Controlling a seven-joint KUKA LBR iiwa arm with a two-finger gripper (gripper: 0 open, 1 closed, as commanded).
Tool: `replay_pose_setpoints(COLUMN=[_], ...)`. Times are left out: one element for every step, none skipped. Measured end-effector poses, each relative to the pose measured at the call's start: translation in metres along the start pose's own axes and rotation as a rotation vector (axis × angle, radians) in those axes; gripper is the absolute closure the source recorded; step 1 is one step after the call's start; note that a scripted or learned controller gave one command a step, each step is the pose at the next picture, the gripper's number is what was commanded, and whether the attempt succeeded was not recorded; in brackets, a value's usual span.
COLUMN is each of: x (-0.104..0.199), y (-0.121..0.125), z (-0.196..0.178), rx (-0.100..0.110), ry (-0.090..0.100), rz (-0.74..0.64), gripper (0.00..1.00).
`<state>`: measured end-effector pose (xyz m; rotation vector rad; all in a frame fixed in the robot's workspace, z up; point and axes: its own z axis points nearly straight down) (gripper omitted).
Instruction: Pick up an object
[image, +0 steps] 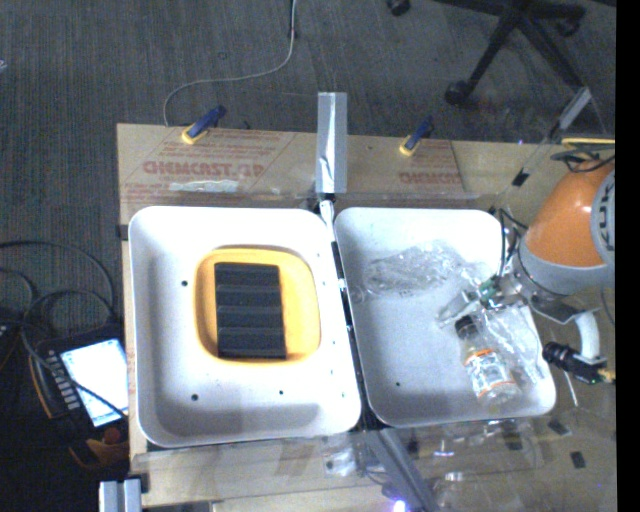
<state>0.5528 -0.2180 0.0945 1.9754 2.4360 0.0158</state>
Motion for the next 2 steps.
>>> replay_pose_setpoints(x=[0.0386,0.0399], y=[0.0208,0.0222], z=[-0.0924,-0.1008], rx=[0.01,0.01], ry=[-0.003,-0.002], rz=[0.031,0.029], gripper=[1.0,1.0])
